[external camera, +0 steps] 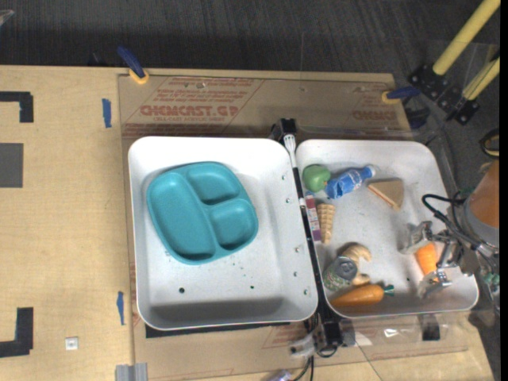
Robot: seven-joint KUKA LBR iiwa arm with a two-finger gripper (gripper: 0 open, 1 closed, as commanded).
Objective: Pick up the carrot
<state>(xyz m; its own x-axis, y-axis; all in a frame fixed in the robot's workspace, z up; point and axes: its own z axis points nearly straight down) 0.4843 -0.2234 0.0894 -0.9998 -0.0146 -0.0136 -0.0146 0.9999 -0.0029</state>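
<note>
- Orange carrot (359, 294) with a green stub end lies flat along the near wall of the right bin (413, 153), nearest to me in that bin, stub pointing right.
- Just behind it I see a round metal can (340, 271), touching or nearly touching the carrot, and a tan shell-like piece (356, 253) against the can's far side.
- My tool (435, 259) sits at the right bin's right side, near the near-right corner, well right of the carrot and apart from it. An orange item (427, 257) shows right at the fingers; I cannot tell if it is gripped, nor how far open the tool is, too much clutter of cables and metal.
- Arm comes in from the right edge, orange band (486, 205) showing above the wrist.
- Along the divider side, a small cone-like piece (327, 217) and a thin striped stick (313, 215).
- Farther back in the right bin: tan wedge (386, 191), blue bottle (349, 181) lying on its side, green ball (316, 177) touching the bottle's left end.
- Left bin (159, 292) holds a teal divided plate (202, 210), three compartments, set toward the far left.
- Both bins rest on a cardboard sheet (190, 105) on the wooden surface (55, 213).
- Farthest: blue clamps (131, 62) at the cardboard's back edge, yellow poles (475, 24) top right.
</note>
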